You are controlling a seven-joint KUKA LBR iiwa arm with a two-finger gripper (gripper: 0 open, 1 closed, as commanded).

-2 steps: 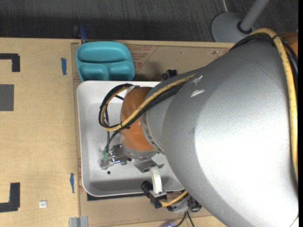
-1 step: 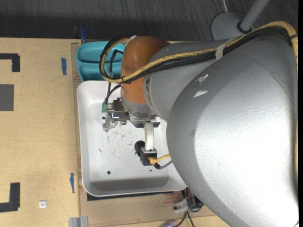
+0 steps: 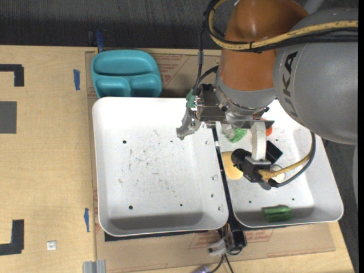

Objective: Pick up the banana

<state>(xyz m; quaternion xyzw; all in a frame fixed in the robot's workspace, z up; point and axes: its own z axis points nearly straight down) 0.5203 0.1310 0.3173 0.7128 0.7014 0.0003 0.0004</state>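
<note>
The banana [image 3: 231, 166] is pale yellow, and the arm hides part of it. It lies in the right bin [image 3: 318, 206], by the wall beside the left bin [image 3: 148, 175]. A green thing [image 3: 276, 211] lies near the right bin's front edge. The gripper [image 3: 183, 131] hangs over the left bin; I cannot tell if it is open or closed.
</note>
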